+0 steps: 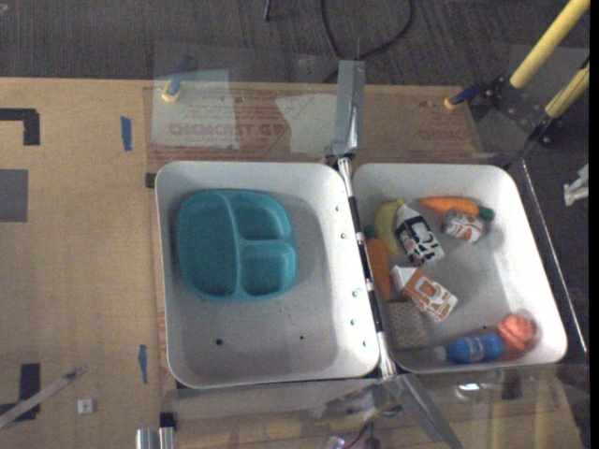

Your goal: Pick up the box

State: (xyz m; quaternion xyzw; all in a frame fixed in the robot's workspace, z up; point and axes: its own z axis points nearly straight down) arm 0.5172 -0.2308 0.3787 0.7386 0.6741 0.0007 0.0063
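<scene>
Right bin: orange-and-white box near middle, black-and-white carton above it, carrot farther up, blue bottle below. Teal plate in left bin.

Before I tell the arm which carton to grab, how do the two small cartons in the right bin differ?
The orange carton is orange and white; the black-and-white carton is dark with white patches. The orange carton lies lower in the right bin, near its middle; the black-and-white carton lies higher, beside the banana. Both are small, gable-topped and lying tilted.
</scene>
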